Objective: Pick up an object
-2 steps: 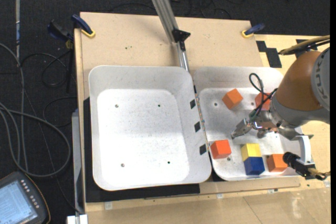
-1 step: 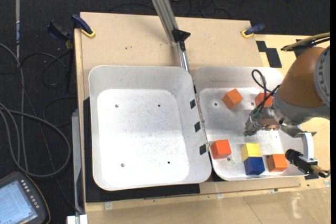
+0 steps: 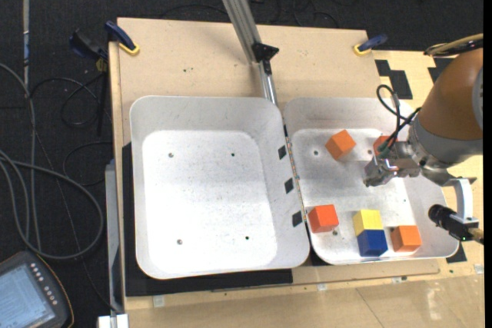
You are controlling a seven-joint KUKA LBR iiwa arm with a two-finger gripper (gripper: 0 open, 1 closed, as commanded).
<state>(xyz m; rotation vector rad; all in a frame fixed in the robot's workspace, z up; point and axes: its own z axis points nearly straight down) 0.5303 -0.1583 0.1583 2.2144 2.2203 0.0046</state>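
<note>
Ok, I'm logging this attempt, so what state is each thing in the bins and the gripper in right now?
Upper orange cube: tilted, on the right bin floor, apart from the others.
Lower-left orange cube: resting alone near the divider.
Yellow cube: touching the blue cube.
Blue cube: flat, beside the yellow one.
Lower-right orange cube: resting by the front rim.
Gripper: low over the bin floor, holding nothing visible.

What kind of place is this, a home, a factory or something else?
Most likely a robotics lab. A wooden bench carries two white bins with coloured blocks, a robot arm reaches in, cables lie on the dark floor, and a handheld control screen sits nearby.
</note>
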